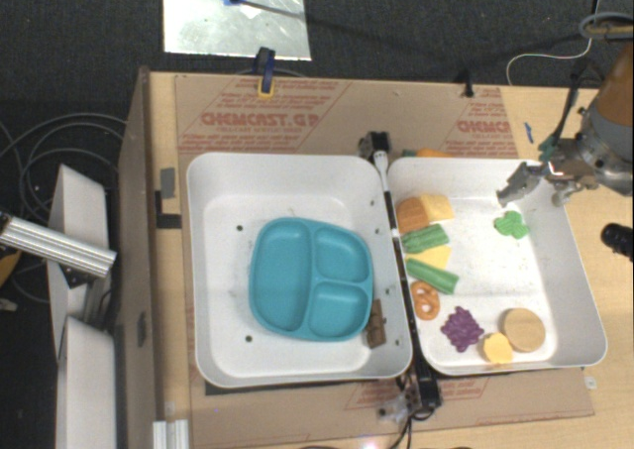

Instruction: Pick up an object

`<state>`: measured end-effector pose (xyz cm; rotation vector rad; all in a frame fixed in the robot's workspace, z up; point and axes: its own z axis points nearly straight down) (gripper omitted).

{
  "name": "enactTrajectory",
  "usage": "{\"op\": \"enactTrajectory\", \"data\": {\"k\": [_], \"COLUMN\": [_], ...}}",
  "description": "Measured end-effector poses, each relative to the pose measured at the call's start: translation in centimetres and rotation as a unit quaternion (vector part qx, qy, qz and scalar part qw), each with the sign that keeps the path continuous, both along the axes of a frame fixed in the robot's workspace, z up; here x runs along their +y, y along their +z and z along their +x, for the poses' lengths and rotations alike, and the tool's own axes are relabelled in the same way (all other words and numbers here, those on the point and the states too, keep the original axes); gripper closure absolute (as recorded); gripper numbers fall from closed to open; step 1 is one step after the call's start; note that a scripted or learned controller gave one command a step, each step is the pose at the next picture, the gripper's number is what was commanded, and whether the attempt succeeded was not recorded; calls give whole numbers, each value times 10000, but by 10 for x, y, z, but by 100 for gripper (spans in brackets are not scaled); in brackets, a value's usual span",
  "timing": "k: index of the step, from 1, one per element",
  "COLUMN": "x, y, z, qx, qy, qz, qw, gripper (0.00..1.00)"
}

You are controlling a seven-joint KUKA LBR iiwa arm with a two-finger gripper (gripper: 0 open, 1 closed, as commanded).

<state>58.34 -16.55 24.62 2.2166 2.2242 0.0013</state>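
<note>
I see my tool (536, 182) spread wide and carrying nothing, poised over the right shallow white plastic bin (578, 283), just above and right of the small green leafy toy (511, 226), probably lining up a grab there.

Both white bins (297, 174) look like smooth, faintly glossy plastic. Inside the left bin, the teal divided plate (310, 279) is matt plastic. Under the bins, the bench (327, 110) is dull brown cardboard with red print. Beyond it lies a shiny, crinkled foil sheet (235, 1).
</note>
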Motion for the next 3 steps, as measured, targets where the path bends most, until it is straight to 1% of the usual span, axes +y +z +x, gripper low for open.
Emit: {"op": "enactTrajectory", "data": {"k": [1,2,3], "x": [23,72,78], "y": [-71,-113,-153], "z": [-60,-27,-40], "qx": [49,15,24], "qy": [-11,29,-12], "qz": [19,18,10], "qw": [10000,10000,10000], "gripper": [0,0,0]}}
